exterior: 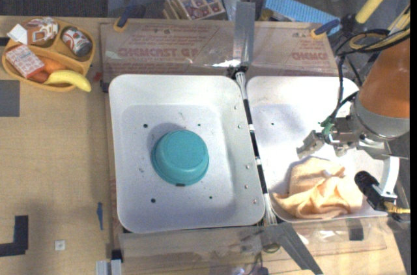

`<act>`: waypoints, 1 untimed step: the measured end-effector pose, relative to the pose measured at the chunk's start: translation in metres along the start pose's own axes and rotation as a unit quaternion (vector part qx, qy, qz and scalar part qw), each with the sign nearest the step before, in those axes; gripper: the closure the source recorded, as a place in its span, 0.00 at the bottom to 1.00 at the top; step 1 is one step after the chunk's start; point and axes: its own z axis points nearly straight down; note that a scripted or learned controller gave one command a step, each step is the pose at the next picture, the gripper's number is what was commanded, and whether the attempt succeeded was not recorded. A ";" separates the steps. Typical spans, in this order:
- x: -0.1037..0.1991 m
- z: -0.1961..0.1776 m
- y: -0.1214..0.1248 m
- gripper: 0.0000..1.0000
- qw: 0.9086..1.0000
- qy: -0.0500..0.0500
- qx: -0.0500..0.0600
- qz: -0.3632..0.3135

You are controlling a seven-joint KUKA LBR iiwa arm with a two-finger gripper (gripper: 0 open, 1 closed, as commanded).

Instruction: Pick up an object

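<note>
your gripper (320,139) hovers over the right bin (287,104), can't tell how wide it's open, nothing visibly held | peach cloth (317,192) crumpled just below it in the front corner | teal bowl (180,156) upside down in left bin (130,137) | cardboard (169,49) behind, print too faint to read

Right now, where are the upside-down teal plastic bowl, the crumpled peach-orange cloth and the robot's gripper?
upside-down teal plastic bowl (180,156), camera view, on its flat base, in the left bin.
crumpled peach-orange cloth (317,189), camera view, on its middle folds, in the right bin.
gripper (318,139), camera view, at its fingertips above the cloth.
</note>
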 end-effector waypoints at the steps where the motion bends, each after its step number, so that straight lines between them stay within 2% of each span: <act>1: -0.021 0.105 -0.016 0.00 1.000 -0.001 -0.007 -0.025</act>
